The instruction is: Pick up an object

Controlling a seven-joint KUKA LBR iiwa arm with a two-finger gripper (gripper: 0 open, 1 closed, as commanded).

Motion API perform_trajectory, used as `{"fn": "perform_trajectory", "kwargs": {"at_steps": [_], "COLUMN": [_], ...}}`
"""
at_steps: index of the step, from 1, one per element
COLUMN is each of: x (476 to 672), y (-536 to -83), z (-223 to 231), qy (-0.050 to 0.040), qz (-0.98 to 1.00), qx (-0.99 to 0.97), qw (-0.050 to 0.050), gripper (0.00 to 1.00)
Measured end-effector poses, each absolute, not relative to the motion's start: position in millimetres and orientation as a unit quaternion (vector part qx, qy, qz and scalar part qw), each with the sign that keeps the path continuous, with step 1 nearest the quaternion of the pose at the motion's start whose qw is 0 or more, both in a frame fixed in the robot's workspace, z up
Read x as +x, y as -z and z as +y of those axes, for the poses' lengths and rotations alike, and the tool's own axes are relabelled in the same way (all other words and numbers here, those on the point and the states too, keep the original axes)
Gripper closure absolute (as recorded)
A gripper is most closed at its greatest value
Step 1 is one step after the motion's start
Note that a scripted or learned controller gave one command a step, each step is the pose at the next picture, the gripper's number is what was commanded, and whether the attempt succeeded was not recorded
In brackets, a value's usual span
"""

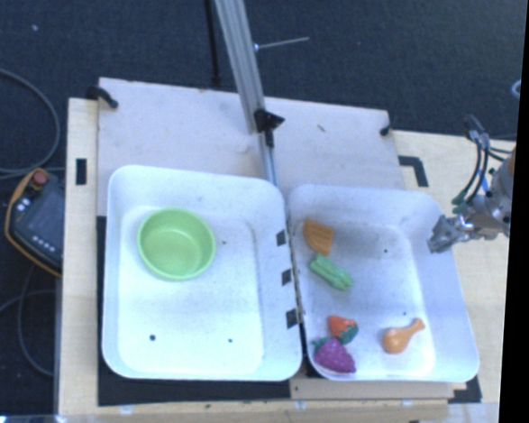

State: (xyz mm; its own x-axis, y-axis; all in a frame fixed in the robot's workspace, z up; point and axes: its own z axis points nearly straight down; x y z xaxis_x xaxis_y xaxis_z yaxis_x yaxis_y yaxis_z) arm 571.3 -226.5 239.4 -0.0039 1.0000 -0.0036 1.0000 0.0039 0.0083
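- Candidate picks all sit in the right-hand white shallow bin (440, 291): an orange blocky toy (318, 236) at its upper left, a green elongated toy vegetable (331, 273) just below that, a red-and-green toy (342, 328) and a purple grape-like toy (335, 355) at the lower left, and an orange drumstick-shaped toy (402, 336) at the lower right.
- I judge the drumstick nearest to the hand; its long axis runs diagonally, thick end lower left.
- The hand (445, 235) hangs over that bin's right rim, above the toys; the drumstick lies down-frame and slightly left of it.
- I can't tell the hand's state; nothing shows in it.
- The left bin (237, 340) holds a green plastic bowl (176, 243), well apart from the hand.
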Motion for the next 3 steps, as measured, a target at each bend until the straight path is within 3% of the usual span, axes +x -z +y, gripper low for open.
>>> {"fn": "perform_trajectory", "kwargs": {"at_steps": [1, 3], "x": [572.1, 576.3], "y": [-256, -251], "z": [-228, -123], "qy": [-0.0008, -0.0005], "qz": [0.709, 0.710], "qx": [0.705, 0.705], "qw": [0.002, 0.000], "gripper": [1.00, 1.00]}}
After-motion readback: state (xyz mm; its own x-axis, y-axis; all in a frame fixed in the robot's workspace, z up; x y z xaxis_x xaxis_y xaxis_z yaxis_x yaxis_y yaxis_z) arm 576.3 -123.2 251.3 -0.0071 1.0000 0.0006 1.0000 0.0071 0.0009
